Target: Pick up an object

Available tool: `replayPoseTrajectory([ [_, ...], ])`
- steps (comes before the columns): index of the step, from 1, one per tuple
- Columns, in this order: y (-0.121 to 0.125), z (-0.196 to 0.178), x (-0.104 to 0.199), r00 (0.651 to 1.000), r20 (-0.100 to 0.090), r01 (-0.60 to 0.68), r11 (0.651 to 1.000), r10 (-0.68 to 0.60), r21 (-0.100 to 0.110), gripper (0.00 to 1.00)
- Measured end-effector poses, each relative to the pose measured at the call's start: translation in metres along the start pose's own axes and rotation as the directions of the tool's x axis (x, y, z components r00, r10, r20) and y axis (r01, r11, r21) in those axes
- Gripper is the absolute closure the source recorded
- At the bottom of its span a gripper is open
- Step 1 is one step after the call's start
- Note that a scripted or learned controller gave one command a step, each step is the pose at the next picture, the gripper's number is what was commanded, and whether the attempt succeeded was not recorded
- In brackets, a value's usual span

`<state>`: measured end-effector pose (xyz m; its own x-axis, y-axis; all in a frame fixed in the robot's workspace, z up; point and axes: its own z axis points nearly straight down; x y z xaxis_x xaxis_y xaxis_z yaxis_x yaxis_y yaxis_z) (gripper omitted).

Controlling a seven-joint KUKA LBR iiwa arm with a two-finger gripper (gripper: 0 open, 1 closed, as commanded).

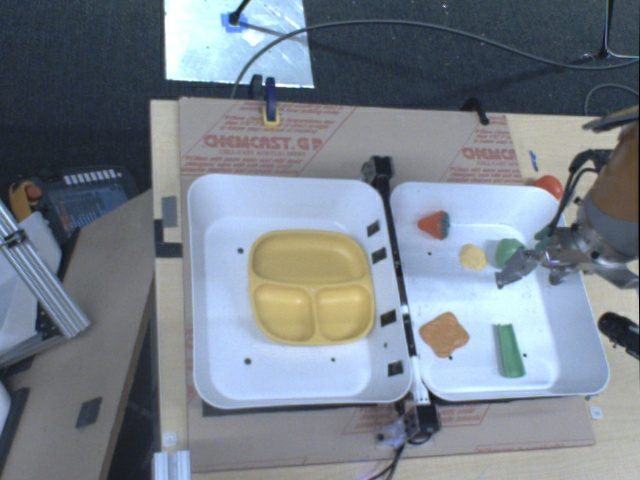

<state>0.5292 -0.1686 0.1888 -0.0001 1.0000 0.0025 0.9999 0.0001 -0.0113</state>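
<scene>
Objects lying scattered in the right bin [575, 368] — gripper [533, 268] hanging low over its right half.

Reaching in from the right, fingers spread open, gripping nothing; sitting just beside a green round piece [507, 250], near a yellow ball [472, 258]. Resting apart: red strawberry [434, 225], orange cracker [444, 334], green stick [509, 350]. Sitting in the left bin [215, 298] — a yellow divided tray [308, 285].
</scene>
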Motion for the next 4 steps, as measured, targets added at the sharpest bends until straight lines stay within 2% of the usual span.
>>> replayPoseTrajectory([
  [1, 0.003, -0.007, 0.000, 1.000, 0.003, 0.003, 1.000, -0.003, -0.013, 0.00],
  [3, -0.007, 0.082, -0.003, 1.000, 0.002, 0.000, 1.000, 0.000, -0.009, 0.00],
  [4, -0.006, 0.105, -0.002, 1.000, 0.002, 0.001, 1.000, -0.001, -0.011, 0.00],
])
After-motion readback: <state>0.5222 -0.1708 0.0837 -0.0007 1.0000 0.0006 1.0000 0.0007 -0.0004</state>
